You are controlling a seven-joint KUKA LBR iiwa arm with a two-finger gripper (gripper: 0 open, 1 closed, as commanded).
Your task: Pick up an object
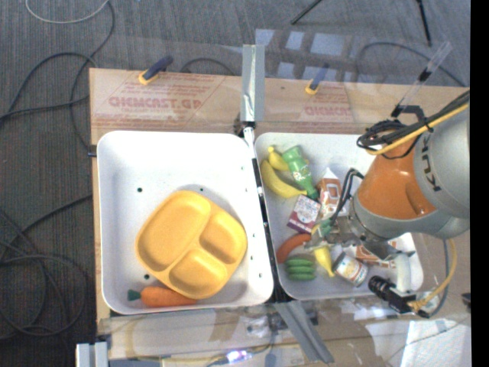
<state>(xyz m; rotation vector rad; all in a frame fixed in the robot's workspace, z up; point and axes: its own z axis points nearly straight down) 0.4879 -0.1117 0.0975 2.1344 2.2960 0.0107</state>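
My gripper (335, 238) is low in the right bin (348, 142), reaching in from the right under the orange band (390, 189). It hangs over a cluster of toys: a small yellow piece (324, 260), a red pepper (292, 246), a green pod (300, 269) and a small can (350, 271). A purple packet (304, 212) lies just left of it. A banana (280, 180), a green bottle (299, 167) and a small carton (329, 193) lie toward the bin's back. The wrist hides whatever is directly beneath it.
The left bin (122, 167) holds a yellow divided plate (192, 241) and a carrot (162, 297) at its front edge. A raised divider (260, 205) separates the bins. Cables (397, 132) loop above the arm.
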